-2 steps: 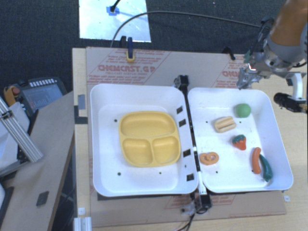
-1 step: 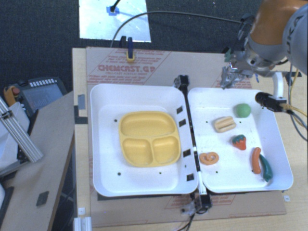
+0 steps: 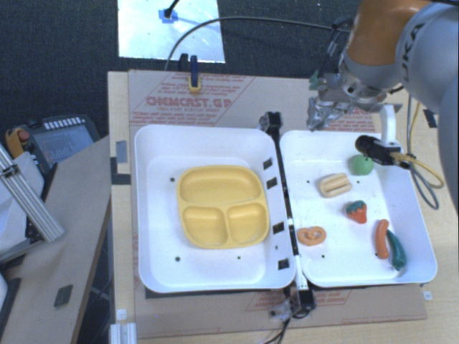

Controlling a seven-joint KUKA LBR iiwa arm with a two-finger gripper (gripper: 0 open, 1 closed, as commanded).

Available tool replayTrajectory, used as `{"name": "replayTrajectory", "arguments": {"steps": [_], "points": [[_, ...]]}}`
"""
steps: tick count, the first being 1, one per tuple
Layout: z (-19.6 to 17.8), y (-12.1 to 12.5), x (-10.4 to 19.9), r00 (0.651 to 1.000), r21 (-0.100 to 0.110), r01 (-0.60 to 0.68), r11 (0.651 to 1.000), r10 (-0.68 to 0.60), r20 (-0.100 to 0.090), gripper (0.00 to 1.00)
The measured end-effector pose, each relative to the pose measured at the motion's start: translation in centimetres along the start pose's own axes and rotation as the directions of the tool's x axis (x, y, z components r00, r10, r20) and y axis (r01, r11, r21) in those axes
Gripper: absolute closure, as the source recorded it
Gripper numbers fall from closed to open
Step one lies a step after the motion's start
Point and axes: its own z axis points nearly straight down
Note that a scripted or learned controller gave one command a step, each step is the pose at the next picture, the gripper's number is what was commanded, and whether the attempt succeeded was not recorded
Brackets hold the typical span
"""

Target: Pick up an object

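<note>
Lying tan and ridged, toy bread roll (image 3: 335, 185) in right bin (image 3: 419, 213).

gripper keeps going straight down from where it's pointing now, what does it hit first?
Probably the right bin, at its far-left corner rim or the bare floor just inside it. The gripper hangs there, well away from the toys. Depth is uncertain from this slanted view.

Even overhead light; glare on metal sheet (image 3: 171, 18); soft shadows; slightly grainy, mild blur.
</note>
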Motion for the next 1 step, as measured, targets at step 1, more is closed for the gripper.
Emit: {"name": "replayTrajectory", "arguments": {"steps": [1], "points": [[-0.13,0.00,5.37,1.000,0.000,0.001,1.000,-0.001,-0.001,1.00]]}}
